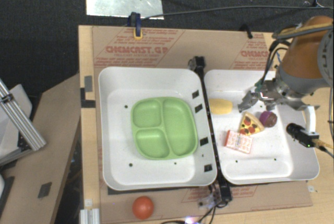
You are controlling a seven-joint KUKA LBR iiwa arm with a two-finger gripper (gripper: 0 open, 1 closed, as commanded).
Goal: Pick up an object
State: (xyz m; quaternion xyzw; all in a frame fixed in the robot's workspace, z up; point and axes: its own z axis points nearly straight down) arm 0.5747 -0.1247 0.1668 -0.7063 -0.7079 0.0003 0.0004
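While the tool (254, 98) hangs just above the pizza slice (251, 124), grip state unreadable, a purple ball (269, 118) touches the slice's right, a yellow piece (221, 107) lies left.

Four small things lying in the right bin (300, 168): yellow lemon (221, 107) on its side, left of the gripper (254, 100); pizza slice (251, 125) flat, just below it; purple ball (268, 118) below and right of it, touching the slice; red-and-white packet (239, 141) flat, further below, slightly skewed
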